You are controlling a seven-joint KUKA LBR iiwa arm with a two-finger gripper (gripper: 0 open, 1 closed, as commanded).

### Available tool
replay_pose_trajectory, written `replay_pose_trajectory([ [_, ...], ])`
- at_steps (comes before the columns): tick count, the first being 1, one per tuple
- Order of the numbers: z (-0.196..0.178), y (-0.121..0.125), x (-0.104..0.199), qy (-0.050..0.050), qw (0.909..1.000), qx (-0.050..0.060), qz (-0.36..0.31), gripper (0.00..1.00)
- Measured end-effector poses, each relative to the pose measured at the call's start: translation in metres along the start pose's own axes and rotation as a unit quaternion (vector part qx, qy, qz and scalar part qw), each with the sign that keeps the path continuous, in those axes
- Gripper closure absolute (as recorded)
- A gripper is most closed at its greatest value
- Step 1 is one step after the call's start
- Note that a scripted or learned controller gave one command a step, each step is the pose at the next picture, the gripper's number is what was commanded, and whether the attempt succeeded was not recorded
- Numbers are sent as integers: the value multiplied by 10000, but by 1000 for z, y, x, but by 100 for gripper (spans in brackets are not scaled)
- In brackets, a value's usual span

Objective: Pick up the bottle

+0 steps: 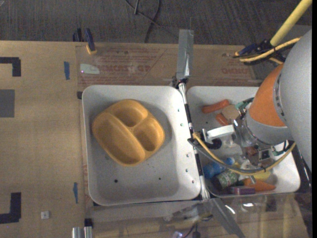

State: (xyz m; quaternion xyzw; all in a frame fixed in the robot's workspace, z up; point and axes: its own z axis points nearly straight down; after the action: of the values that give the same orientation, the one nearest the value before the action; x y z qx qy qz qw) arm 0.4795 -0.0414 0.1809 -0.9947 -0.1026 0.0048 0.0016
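The arm point(292, 98) comes in from the right and hangs low over the right bin point(198, 100), its grey bulk and orange band covering most of that bin's middle. The gripper point(246, 145) sits somewhere under the wrist among yellow cables, and I cannot tell how it stands or whether anything is in it.

The bottle point(227, 178) looks to be the small greenish, labelled thing lying on its side near the front of the right bin, just below the wrist and the looping yellow cable point(218, 158). It is partly hidden, so its exact shape is hard to make out. Just left of it lies a blue object point(213, 170), and to its right, along the near wall, an orange carrot-like piece point(262, 185). At the far side of the same bin lies an orange sausage-shaped toy point(216, 106) with a tan piece point(231, 112) beside it.

The left bin point(99, 182) holds a yellow divided plate point(128, 131), lying flat towards its far left part, well apart from the arm. Both bins rest side by side on the table point(39, 133), touching along their shared edge.
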Motion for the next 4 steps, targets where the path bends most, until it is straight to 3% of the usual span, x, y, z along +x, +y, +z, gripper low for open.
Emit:
replay_pose_trajectory([
  [1,-1,-9,74,8,10000,-13,1,0],
  [2,0,-67,33,-5,9972,-6,-741,0],
  [3,0,-76,21,-1,9800,-9,-1990,0],
  [4,-4,-31,6,-1,9845,-5,-1756,0],
])
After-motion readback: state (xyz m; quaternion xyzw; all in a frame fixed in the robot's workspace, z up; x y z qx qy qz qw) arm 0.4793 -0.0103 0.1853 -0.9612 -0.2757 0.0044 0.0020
